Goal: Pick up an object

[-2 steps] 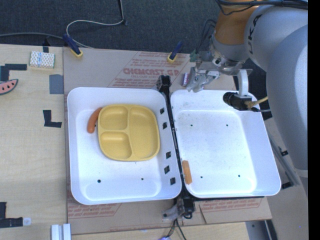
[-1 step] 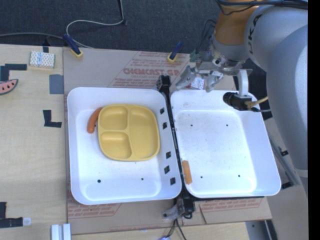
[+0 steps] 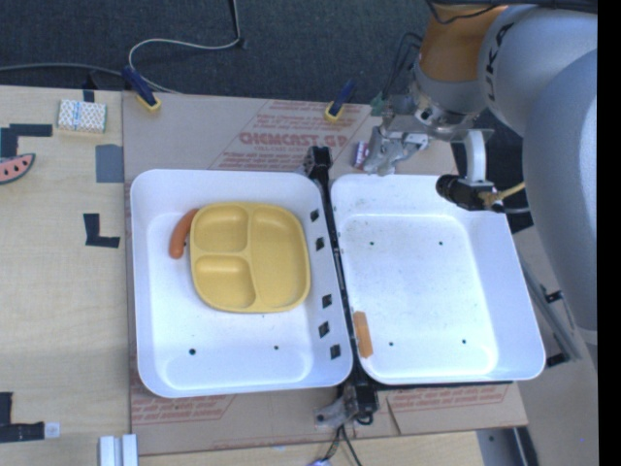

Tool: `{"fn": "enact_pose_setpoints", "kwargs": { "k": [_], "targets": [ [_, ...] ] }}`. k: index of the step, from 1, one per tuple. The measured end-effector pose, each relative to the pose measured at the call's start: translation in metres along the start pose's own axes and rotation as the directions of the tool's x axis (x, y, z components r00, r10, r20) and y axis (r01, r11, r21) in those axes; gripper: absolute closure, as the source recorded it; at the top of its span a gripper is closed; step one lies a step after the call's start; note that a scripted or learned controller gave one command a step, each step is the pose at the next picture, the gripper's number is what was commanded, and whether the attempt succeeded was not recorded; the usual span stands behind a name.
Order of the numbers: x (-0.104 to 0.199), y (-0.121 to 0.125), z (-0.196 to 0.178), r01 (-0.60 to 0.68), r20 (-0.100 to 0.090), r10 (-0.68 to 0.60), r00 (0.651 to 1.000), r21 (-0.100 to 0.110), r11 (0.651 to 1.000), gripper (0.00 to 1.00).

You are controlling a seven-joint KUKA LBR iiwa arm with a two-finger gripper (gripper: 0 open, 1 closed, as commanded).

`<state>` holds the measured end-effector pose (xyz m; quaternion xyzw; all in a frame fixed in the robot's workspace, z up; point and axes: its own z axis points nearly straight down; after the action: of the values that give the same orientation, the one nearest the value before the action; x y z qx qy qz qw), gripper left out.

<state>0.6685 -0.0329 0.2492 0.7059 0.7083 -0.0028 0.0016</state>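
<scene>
A yellow divided plate lies in the left bin. An orange carrot-like piece rests against the plate's left edge. A second small orange piece lies at the near left edge of the right bin. My gripper hangs above the far left corner of the right bin, over the bin's back rim, well away from all three objects. Nothing shows between its fingers.
The grey arm with its orange band fills the upper right. Black clips join the two bins along the middle. Cardboard lies under the bins; cables and blue-yellow clamps sit behind them.
</scene>
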Motion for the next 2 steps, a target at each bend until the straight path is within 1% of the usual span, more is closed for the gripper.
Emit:
{"fn": "enact_pose_setpoints", "kwargs": {
  "k": [1,2],
  "targets": [
    [0.000,0.000,0.000,0.000,0.001,0.000,1.000,0.001,1.000,0.00],
    [0.040,-0.001,0.066,-0.002,-0.006,0.002,1.000,0.001,1.000,0.00]
  ]
}}
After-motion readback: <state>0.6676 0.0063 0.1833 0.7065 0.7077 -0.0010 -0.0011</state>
